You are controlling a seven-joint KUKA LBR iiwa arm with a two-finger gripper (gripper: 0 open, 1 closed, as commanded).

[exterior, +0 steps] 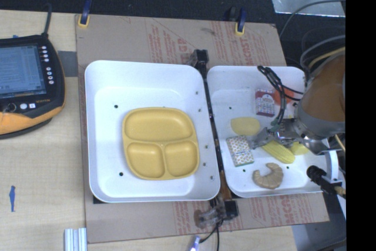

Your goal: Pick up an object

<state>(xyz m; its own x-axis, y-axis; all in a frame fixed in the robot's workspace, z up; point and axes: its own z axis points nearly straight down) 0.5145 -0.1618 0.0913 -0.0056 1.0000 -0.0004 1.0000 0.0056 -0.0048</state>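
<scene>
Red-and-white labelled packet, print unreadable, beside tool.

Arm reaches in from right, wrist low, gripper angled left; grasp state unclear.

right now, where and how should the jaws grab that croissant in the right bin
Take the croissant across its thick middle, coming straight down from above. It lies flat on the floor of the right bin as a curved crescent, with its tapered ends likely to slip. Bare floor shows around it, though the near bin wall sits close, so set the jaws across the arc's narrow width, probably left to right.
</scene>
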